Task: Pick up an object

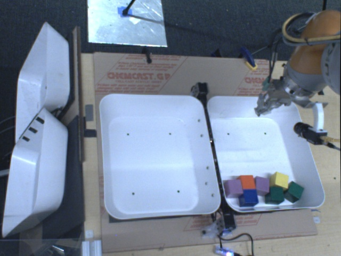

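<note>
From where I stand, the arm (311, 47) reaches in from the right and hangs its tool (265, 106) over the far rim of the right bin (314, 167), well apart from anything it could lift. Whether the tool is parted or closed I cannot tell; it is small and dark against the bin wall, and nothing shows beneath it.

The things to be picked sit huddled at the near edge of that bin, as if they had slid down against the wall: two purple blocks (233, 187), an orange block (246, 182), a blue block (248, 198), a yellow block (279, 180) and two green blocks (293, 190), touching one another in a tight row. The left bin (106, 159) lies beside it on the tabletop (93, 217).

Packed so close to the wall, the blocks look awkward to grip; I would judge the grasp has not begun.
</note>
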